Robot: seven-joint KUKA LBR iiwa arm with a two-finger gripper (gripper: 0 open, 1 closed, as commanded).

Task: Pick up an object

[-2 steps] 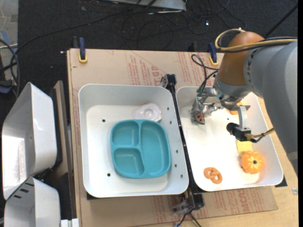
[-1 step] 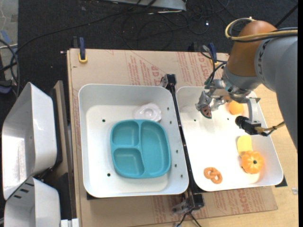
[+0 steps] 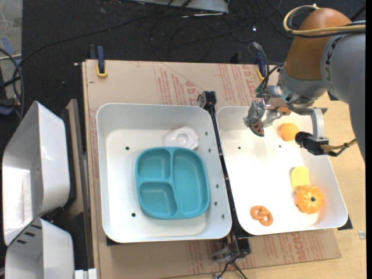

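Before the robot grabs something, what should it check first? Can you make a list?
1. Things to pick in the right bin: ok. An orange ball, a yellow block, an orange pumpkin toy and a pretzel lie there.
2. End effector over the right bin: ok, near its far left corner.
3. End effector carrying nothing: cannot tell.
4. Nearest target: ok, the orange ball lies just beside it.
5. Yellow block and pumpkin toy apart: not ok, they touch, so grabbing one may nudge the other.
6. Left bin: ok, holds a blue divided plate and a clear lid, away from the arm.
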